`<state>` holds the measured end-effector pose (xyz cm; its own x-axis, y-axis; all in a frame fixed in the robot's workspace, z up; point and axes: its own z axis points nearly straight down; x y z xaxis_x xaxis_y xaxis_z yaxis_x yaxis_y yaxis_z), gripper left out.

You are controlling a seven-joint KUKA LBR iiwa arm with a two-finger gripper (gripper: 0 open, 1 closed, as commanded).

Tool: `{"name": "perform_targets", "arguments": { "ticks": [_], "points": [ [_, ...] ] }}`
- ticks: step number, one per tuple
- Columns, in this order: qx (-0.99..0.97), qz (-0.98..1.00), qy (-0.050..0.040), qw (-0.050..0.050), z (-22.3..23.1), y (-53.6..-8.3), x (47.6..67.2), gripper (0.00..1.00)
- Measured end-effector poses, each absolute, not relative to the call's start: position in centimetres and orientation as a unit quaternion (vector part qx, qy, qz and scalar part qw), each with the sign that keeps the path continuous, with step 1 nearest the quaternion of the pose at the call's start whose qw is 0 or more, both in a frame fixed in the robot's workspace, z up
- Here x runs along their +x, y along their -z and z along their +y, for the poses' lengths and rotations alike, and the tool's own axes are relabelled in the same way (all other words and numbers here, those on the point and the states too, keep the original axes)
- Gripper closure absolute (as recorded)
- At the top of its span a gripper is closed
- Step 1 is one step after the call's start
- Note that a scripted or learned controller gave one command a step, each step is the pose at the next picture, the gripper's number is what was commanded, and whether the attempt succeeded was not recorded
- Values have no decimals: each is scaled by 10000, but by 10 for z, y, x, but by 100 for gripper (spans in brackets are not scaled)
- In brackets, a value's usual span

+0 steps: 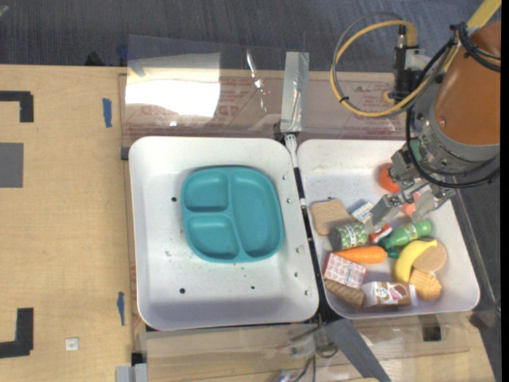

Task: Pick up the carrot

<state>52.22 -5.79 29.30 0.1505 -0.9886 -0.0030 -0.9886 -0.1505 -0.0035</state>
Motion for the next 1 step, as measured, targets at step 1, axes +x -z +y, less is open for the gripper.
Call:
{"name": "perform_targets", "arguments": {
  "ticks": [1],
  "points": [
    [-7587, 6515, -37, 0, -46, -182, 486, 0]
  ]
}}
